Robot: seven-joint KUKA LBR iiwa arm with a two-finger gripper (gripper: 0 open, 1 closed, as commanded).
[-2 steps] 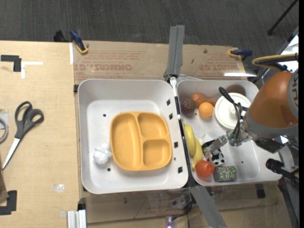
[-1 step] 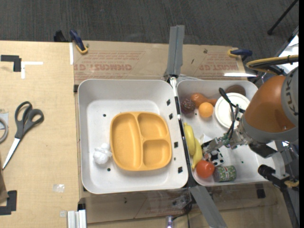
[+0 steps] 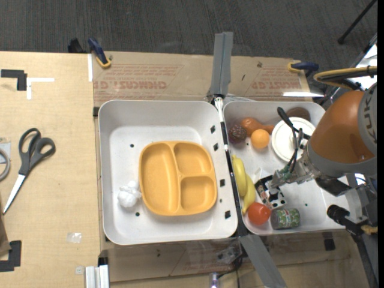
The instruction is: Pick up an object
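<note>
Two shallow white bins are sitting side by side on the bench: the left bin (image 3: pixel 105 161) and the right bin (image 3: pixel 309 206). The arm (image 3: pixel 342 134) is reaching in from the right over the right bin, its rounded orange band bulging above the wrist and the wrist slanting down toward the bin's near half. The gripper (image 3: pixel 271 192) is hanging low over the bin floor. Whether it is released or clenched cannot be told from here.

Candidate objects are lying close around it. A curved yellow banana (image 3: pixel 242 182) is resting just to its left along the dividing wall. A smooth, round red fruit (image 3: pixel 258 213) is sitting just below it. A squat green can (image 3: pixel 285 218) is lying on its side, touching that fruit. Farther back, an orange (image 3: pixel 260 138) is sitting beside a round white plate (image 3: pixel 288 141).

In the left bin, a glossy yellow divided tray (image 3: pixel 178 177) with rounded corners is lying flat, and a crumpled white wad (image 3: pixel 128 195) is touching its left edge.
</note>
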